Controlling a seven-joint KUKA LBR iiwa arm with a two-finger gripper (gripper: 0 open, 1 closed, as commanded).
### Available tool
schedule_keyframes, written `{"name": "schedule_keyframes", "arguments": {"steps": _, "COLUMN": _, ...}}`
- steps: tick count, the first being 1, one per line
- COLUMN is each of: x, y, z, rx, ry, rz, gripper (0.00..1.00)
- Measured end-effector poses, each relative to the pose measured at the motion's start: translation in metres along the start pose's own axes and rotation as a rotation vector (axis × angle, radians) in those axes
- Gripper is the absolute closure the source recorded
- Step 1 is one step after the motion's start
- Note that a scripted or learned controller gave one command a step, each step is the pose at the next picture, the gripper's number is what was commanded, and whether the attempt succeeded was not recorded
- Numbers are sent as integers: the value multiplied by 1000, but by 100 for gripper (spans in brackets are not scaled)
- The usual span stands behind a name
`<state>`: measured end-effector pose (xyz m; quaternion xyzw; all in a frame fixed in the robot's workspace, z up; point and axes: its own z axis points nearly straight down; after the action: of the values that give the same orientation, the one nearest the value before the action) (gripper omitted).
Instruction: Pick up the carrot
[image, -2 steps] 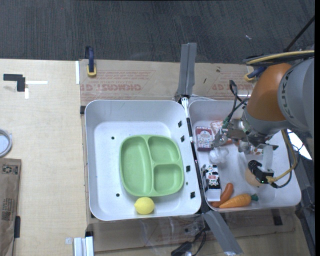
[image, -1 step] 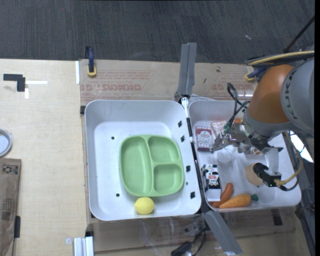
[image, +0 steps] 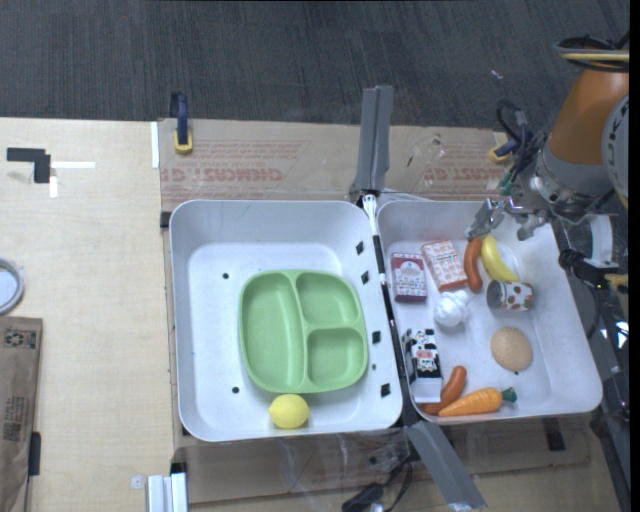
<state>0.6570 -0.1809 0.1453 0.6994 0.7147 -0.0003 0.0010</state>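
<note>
Lying orange and green-tipped, carrot (image: 472, 402) rests apart from jaws of unclear state

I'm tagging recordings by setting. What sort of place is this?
Likely a robot lab bench: two white bins clamped to cardboard, toy food like the carrot and banana, the arm's gripper above.

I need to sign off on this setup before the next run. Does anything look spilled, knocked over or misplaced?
Nothing looks spilled or broken. The lemon lies loose in the left bin, beside the green divided plate, not on it. The carrot lies flat in the right bin, against a small sausage.
</note>
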Motion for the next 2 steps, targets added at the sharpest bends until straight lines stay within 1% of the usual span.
{"name": "schedule_keyframes", "arguments": {"steps": 1, "x": -8, "y": -50, "z": -47, "rx": 5, "ry": 0, "rz": 487, "gripper": 0}}
{"name": "schedule_keyframes", "arguments": {"steps": 2, "x": 50, "y": -42, "z": 22, "rx": -17, "ry": 3, "rz": 781, "gripper": 0}}
